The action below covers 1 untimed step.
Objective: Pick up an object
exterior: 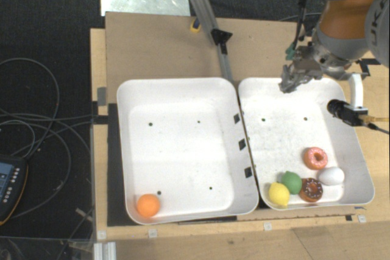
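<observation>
My gripper (291, 83) hangs over the far edge of the right bin (286, 131), its fingertips close together with nothing seen between them. Far from it, at the near right corner of that bin, lie a pink frosted donut (315, 158), a white egg-shaped thing (331, 176), a chocolate donut (311, 190), a green ball (292, 182) and a yellow lemon (279, 194). An orange ball (147, 205) rests in the near left corner of the left bin (177, 131).
A grey slanted pole (204, 3) rises behind the bins, ending near the gap between them. Black clips (242, 143) sit along the shared bin edge. Cables lie on the dark floor to the left.
</observation>
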Tool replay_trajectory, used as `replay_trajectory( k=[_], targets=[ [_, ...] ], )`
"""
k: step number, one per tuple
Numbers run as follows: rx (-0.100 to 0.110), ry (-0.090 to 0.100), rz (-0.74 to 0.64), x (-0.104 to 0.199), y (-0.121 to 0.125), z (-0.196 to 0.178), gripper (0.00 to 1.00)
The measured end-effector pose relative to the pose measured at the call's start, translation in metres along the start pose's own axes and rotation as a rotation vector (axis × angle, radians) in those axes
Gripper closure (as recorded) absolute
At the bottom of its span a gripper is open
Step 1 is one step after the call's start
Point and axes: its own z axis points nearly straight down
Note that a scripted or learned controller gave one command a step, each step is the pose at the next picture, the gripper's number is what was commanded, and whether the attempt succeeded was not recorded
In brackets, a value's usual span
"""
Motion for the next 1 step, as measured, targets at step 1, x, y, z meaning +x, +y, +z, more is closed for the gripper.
replay_trajectory(
  k=[1],
  targets=[
    [-0.001, 0.0, -0.001, 0.0491, -0.0029, 0.017, 1.0]
  ],
)
